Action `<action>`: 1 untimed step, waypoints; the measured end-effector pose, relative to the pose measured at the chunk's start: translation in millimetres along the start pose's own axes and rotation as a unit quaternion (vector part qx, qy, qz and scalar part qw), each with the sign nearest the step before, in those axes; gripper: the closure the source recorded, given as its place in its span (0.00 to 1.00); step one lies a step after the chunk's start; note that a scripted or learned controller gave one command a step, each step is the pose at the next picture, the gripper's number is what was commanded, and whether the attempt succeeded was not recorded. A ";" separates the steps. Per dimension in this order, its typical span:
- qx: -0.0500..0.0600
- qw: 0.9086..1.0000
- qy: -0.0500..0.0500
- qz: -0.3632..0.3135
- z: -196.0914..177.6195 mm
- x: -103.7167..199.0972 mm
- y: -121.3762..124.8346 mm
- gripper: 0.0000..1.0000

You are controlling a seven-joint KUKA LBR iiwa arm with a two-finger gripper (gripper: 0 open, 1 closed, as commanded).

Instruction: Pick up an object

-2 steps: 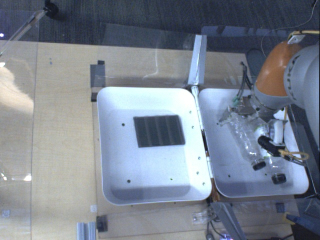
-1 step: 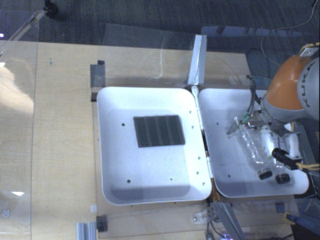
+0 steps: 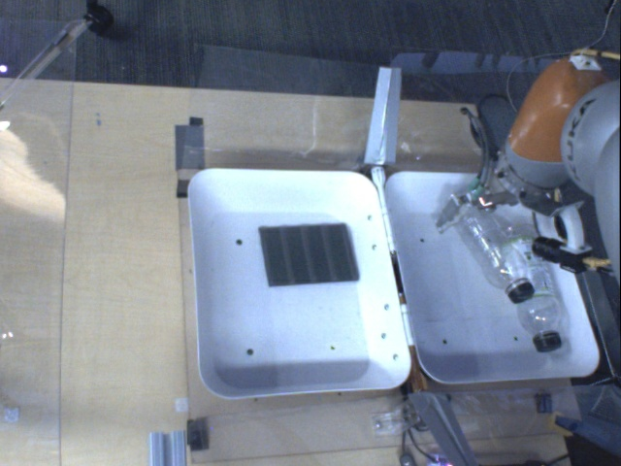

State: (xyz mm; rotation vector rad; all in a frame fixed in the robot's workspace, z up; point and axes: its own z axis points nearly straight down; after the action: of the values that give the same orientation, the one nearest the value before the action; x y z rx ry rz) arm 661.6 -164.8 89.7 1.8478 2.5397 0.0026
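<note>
Two clear plastic bottles with black caps lie in the right bin [image 3: 456,348]. The longer bottle [image 3: 495,250] runs diagonally, its cap toward the front right. The shorter bottle [image 3: 541,320] lies just in front of it, near the bin's right rim. A dark grey ribbed pad [image 3: 309,254] lies flat in the middle of the left bin [image 3: 223,289]. My gripper [image 3: 482,198] reaches down from the orange-banded arm over the back of the right bin, right at the upper end of the longer bottle. Its lower part blends with the clear plastic.
A metal divider post [image 3: 382,115] stands at the back between the two bins. Cables and a black clip [image 3: 561,253] hang off the arm over the right bin's right side. Bare wooden bench [image 3: 97,260] stretches to the left.
</note>
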 end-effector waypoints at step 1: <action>-0.001 1.000 -0.001 -0.001 -11.9 0.5 1.7 1.00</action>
State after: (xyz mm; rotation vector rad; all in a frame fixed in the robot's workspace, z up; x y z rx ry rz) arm 663.0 -163.8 101.6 1.8426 2.5401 0.0047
